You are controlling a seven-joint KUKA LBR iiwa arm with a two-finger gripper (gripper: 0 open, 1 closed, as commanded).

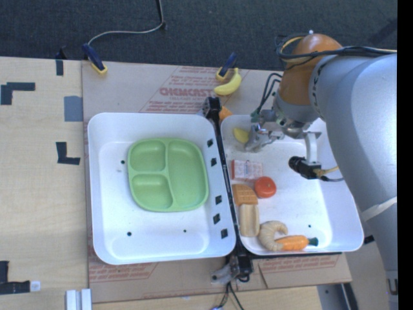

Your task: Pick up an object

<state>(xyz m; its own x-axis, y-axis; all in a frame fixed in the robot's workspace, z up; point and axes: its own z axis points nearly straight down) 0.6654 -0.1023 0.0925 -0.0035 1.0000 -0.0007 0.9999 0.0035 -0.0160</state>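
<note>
My gripper [257, 139] hangs low over the far left part of the right bin [335, 218], right beside a small yellow piece [241, 134]. I see nothing held in it. Below it in the bin lie a red-and-white packet [246, 169], a red tomato [265, 186], an orange cracker [244, 194], a tan bread stick [249, 219], a croissant [271, 232] and a carrot [293, 242].
The left bin [106, 173] holds a green divided plate [168, 174]. A yellow banana-like toy [228, 84] and a blue-and-yellow clamp [94, 58] sit on the cardboard behind the bins. My grey arm [361, 121] covers the right bin's far right side.
</note>
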